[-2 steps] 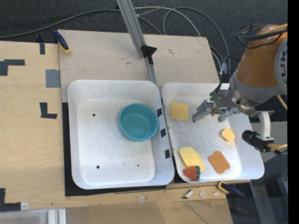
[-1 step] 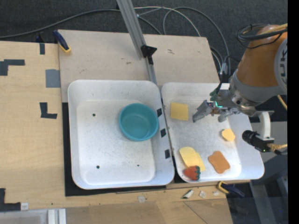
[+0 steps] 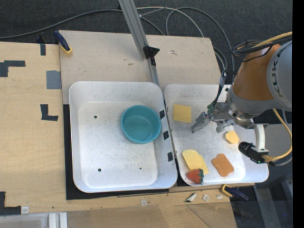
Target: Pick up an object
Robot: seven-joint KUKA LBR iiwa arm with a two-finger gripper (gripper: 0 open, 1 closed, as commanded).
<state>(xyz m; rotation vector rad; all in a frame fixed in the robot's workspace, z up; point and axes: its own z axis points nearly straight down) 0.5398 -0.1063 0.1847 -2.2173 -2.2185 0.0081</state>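
Observation:
The right bin (image 3: 190,93) holds a pale yellow square (image 3: 182,113) at its upper left, a yellow oblong piece (image 3: 194,159) and a red strawberry-like item (image 3: 195,176) at the front, an orange piece (image 3: 222,165) beside them, and a small yellow lump (image 3: 232,137) near the right. My gripper (image 3: 205,122) hangs over the bin's middle, right of the yellow square, with fingers (image 3: 198,124) spread open and nothing between them. A teal bowl (image 3: 140,123) sits in the left bin (image 3: 95,146).
A slanted metal post (image 3: 137,27) rises behind the bins. Cables (image 3: 190,18) run across the dark floor at the back. A blue and yellow clamp (image 3: 63,42) lies on the board's far left corner. Small scraps (image 3: 199,196) sit in front of the right bin.

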